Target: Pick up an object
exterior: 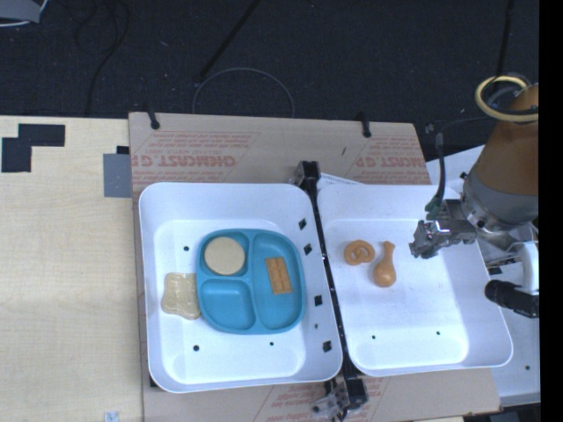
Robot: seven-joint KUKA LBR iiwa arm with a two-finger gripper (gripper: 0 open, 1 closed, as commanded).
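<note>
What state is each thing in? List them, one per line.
Blue divided tray: flat in the left bin, holding food pieces.
Round cracker: flat in the tray's upper left compartment.
Rectangular cracker: flat in the right compartment.
Pale bread piece: on the bin floor, touching the tray's left edge.
Pretzel: loose in the right bin.
Drumstick: beside the pretzel.
Gripper: over the right bin, holding nothing visible.
</note>
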